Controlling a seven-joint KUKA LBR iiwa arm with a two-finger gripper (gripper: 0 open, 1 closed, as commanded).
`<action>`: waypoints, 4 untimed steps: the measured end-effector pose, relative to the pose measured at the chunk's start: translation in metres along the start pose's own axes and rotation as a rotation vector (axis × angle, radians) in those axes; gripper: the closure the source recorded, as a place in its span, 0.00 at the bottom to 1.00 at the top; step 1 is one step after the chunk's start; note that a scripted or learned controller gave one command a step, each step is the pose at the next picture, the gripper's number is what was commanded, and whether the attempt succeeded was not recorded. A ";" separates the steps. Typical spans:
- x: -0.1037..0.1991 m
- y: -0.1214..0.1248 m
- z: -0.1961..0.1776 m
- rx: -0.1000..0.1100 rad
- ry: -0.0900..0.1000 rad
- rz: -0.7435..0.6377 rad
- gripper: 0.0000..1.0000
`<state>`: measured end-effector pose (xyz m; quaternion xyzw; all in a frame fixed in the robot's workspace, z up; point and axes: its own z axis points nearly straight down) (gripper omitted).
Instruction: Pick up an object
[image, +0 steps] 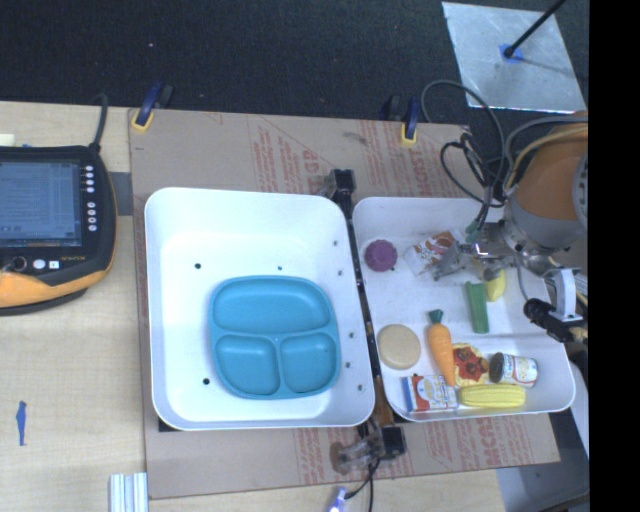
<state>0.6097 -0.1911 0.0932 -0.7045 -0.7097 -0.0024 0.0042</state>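
Two bins: left bin (170, 300) bears a blue tray (272, 335); right bin (400, 215) bears the small things to pick from.
Arm: grey body with orange band (548, 185), reaching in from the view's right over the right bin's far right corner.
Gripper: (470, 250), low over the bin's upper middle, seemingly pointing toward the view's left; it is a blur of metal and cable, so I cannot tell how it stands.
Nearest thing: crumpled packet (435, 250), just left of the gripper, touching it or nearly so; I judge this the likeliest pick.
Key relation: packet lies to the view's left of the gripper, with no clear long axis.
Purple ball (380, 255): farther left, near the bin's left wall.
Green stick (478, 306): just below the gripper, long axis running up and down the view, a yellow bit (496, 288) beside it.
Carrot (440, 345): long axis up-down, slightly tilted, beside a tan disc (400, 347).
Corn (490, 397): lies left-right along the near wall, under a small can (515, 371).
Carton (430, 393): red and white, print too small to read.
Writing: red print repeats on the cardboard (270, 150) under the bins, not legible; pendant (45, 220) screen at far left unreadable.
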 end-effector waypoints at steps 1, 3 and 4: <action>0.003 -0.042 0.001 0.001 -0.007 0.001 0.00; 0.054 0.024 -0.014 0.008 -0.008 0.002 1.00; 0.105 -0.032 -0.098 0.001 -0.009 0.002 1.00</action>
